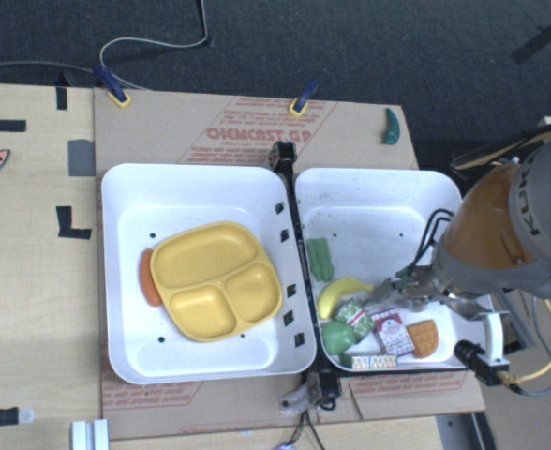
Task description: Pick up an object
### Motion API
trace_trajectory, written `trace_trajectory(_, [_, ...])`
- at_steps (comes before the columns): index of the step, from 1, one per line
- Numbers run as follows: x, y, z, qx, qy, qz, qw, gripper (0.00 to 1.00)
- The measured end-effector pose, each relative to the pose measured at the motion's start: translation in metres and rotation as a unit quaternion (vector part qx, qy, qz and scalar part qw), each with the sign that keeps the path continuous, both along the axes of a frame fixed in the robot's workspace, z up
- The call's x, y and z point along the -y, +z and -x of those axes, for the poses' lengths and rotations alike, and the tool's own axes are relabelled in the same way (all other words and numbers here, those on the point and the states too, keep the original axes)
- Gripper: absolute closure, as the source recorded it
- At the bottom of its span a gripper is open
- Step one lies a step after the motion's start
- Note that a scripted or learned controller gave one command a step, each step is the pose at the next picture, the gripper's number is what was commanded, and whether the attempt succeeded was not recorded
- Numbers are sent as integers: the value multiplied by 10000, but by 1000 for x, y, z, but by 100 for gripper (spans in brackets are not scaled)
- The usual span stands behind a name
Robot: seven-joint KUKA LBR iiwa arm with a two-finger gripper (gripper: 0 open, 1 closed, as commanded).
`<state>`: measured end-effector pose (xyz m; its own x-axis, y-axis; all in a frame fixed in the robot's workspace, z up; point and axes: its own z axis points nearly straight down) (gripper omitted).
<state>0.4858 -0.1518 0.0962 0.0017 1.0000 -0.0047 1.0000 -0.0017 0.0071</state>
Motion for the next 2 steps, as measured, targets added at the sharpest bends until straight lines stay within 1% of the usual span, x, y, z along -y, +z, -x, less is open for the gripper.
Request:
trace_trajectory(1, [-19,-10,1,-7,1,1,10000,0])
trace_trajectory(2, [-38,-10,0,-1,7,-1,10000,0])
